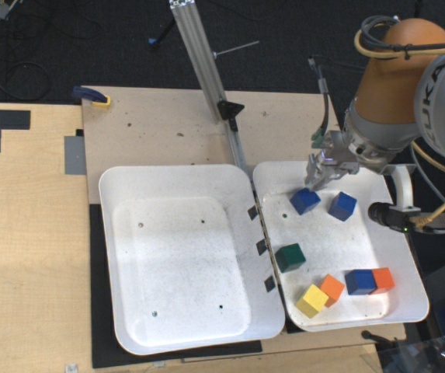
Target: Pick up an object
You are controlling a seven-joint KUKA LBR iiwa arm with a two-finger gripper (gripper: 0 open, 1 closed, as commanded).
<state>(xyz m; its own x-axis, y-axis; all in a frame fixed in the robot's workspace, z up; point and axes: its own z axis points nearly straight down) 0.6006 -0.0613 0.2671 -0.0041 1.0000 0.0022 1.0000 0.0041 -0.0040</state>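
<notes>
The right bin (393, 301) holds several small blocks. Two blue cubes lie near its far side, one (305, 201) to the left and one (343, 206) to the right. A dark green block (290, 257) sits by the bin's left wall. Near the front are a yellow block (312, 300) touching an orange one (332, 287), and a blue block (359, 282) joined to an orange-red one (383, 279). My gripper (320, 173) hangs just above and behind the left blue cube, its fingers pointing down, with nothing seen between them.
The left bin (129, 208) lies beside the right one, with black clips (262, 246) along the shared edge. A slanted aluminium bar (204, 61) rises behind the bins. A black fitting (389, 215) sticks out at the right bin's right side.
</notes>
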